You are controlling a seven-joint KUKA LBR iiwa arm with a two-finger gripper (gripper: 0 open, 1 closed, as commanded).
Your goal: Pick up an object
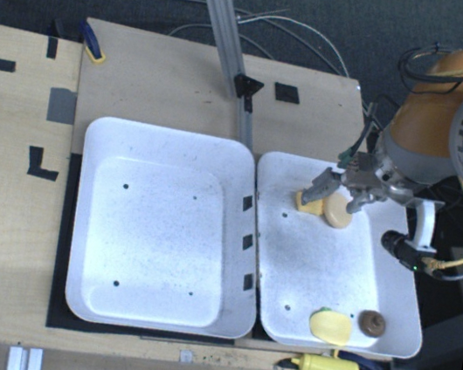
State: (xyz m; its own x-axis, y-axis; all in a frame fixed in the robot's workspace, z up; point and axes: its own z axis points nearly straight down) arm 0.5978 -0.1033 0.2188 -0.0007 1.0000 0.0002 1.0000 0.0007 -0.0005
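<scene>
The big grey arm (457,113) reached in from the right, over the far end of the right bin (323,267). Its gripper (342,192) hung low with its two fingers spread wide apart, holding nothing. Right under them, and a little to the near side, lay a round tan thing like a bun (337,214), touching a small yellow piece (306,203) on its left. I think the gripper only needed to drop straight down.

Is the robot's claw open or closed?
Open. The gripper has its two fingers spread apart, just above the round beige thing in the right bin.
</scene>
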